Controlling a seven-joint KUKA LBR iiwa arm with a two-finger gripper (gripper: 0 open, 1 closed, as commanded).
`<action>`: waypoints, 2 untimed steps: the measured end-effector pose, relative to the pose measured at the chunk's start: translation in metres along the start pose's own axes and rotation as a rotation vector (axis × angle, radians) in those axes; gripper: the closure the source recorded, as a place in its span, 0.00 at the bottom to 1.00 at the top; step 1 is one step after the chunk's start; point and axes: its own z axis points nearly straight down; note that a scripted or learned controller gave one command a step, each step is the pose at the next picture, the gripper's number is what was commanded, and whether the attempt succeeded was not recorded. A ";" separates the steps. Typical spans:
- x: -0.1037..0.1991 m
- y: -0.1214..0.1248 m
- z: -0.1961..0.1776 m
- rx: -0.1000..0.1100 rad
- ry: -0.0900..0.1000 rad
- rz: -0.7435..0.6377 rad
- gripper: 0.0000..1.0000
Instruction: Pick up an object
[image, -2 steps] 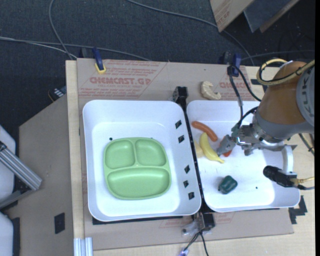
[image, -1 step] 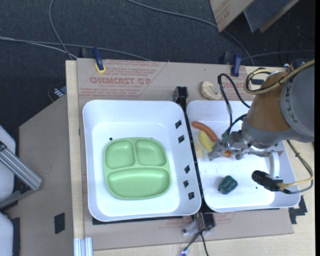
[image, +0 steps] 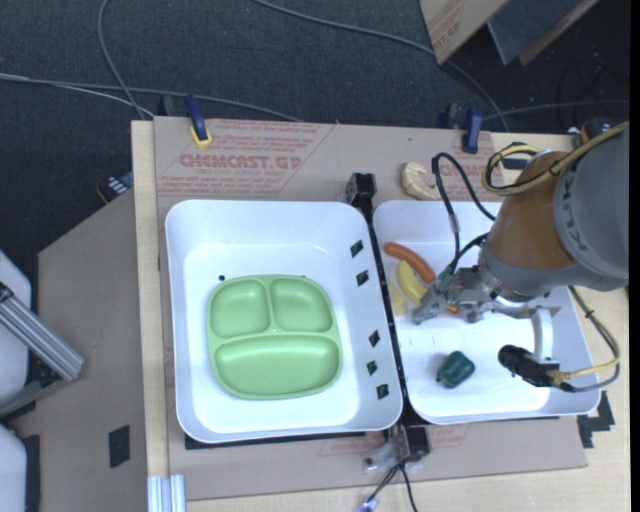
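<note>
Camera view: gripper (image: 432, 305) low in right bin (image: 520, 405) beside yellow toy (image: 408, 283), seemingly for a grab; finger state impossible to tell

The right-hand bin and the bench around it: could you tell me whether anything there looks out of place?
One thing stands out: a pale, cream-coloured object lies on the cardboard bench top just beyond the right bin, outside both bins. The hot dog, banana and dark green object all sit inside that bin.
</note>
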 end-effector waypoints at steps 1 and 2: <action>0.000 0.001 -0.012 -0.003 0.000 0.001 1.00; -0.002 -0.007 -0.058 -0.006 -0.002 0.001 1.00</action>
